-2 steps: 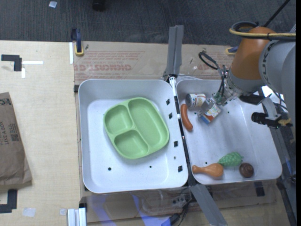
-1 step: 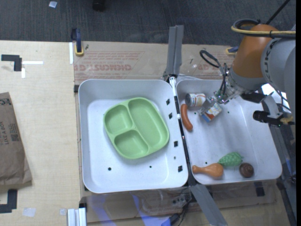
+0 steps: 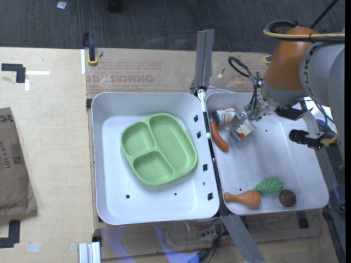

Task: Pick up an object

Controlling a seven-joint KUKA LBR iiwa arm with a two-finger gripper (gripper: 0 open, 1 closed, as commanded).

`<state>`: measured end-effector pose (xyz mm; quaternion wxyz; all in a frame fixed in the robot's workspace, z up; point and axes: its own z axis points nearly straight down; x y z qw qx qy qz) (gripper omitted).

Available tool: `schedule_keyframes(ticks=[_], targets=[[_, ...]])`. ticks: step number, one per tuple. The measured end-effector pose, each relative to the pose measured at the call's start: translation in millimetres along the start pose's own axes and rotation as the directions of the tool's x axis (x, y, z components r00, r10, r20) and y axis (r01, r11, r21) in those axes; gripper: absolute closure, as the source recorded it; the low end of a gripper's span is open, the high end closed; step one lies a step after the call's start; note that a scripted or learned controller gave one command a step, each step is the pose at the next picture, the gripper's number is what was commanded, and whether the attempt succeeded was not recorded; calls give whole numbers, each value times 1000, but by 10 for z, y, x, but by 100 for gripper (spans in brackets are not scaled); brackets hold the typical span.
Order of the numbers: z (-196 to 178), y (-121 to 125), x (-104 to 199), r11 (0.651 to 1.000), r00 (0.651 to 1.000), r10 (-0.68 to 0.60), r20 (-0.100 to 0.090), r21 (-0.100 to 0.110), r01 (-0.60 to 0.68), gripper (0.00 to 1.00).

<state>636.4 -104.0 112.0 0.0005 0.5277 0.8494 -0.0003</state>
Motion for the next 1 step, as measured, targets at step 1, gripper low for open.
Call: schedule_keyframes(ticks=[1], targets=[[-800,298,462,995,995,95,1,0,-95,100]])
